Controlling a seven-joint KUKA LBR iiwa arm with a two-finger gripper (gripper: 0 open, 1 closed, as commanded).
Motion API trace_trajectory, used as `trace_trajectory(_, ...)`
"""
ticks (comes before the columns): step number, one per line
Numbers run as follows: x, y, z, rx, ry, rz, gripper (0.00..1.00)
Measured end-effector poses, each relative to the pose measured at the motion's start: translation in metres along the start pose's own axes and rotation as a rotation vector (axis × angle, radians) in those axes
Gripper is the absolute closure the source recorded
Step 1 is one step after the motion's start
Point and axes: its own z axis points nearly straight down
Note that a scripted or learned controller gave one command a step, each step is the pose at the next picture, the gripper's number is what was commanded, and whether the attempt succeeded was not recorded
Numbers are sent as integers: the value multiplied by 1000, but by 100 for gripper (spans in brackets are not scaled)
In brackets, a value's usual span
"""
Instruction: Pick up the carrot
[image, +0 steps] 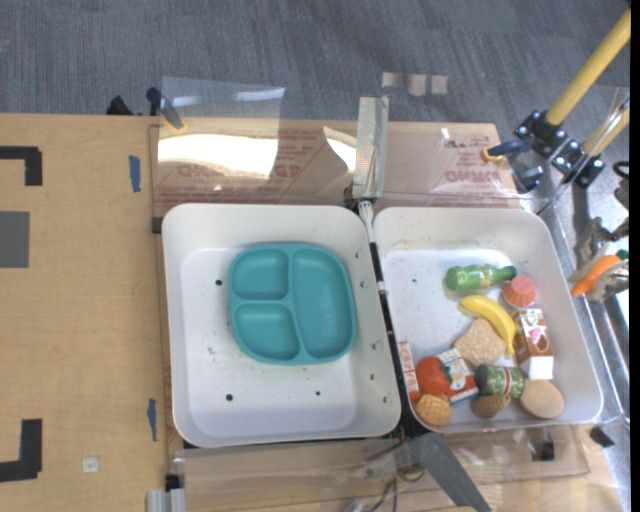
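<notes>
You've got teal plate (293, 303) in L bin (190, 330), banana (490, 315) w/ toy food right of plate, end effector state can't tell

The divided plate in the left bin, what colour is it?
Teal, seen in the camera view: divided plate.

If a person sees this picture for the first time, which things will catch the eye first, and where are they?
The teal divided plate stands out first, lying alone in the middle of the left bin. Next comes the colourful heap of toy food crowded into the near right part of the right bin, with a yellow banana and a green bottle at its far side.
</notes>
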Motion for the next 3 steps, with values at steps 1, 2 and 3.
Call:
trace_trajectory(1,2,-5,-149,18,-11,-166,100)
trace_trajectory(2,42,19,30,2,-1,-545,100)
trace_trajectory(3,22,7,-119,19,-5,-752,100)
